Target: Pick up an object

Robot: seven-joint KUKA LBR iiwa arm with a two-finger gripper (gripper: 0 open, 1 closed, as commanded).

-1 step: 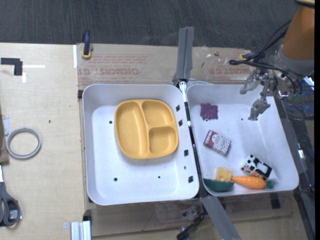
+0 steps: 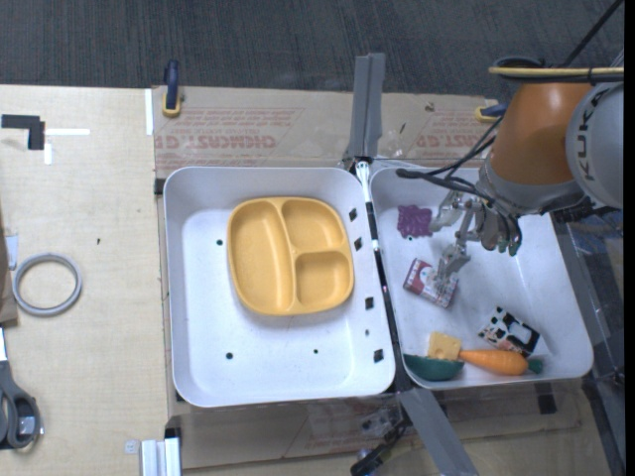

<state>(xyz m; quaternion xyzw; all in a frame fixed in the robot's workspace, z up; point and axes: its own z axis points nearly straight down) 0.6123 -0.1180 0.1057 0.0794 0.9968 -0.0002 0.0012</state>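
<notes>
Claw point(image 2: 454, 262) touches flat red-and-white packet point(image 2: 431, 283) in glossy right bin point(image 2: 568, 266).

Arm point(image 2: 585, 137): grey housing, smooth and rounded, with part of a dark "KUKA" marking legible on the shell at the frame's right edge. A broad orange band point(image 2: 531, 132) wraps the segment above the wrist; its surface is glossy. Black cables point(image 2: 446, 172) run from the wrist area, with further black lines crossing above the arm. The hand point(image 2: 454, 262) is a bare-metal assembly, silver-grey, with slender fingers and small exposed mechanical parts; finer detail is not resolvable.
</notes>
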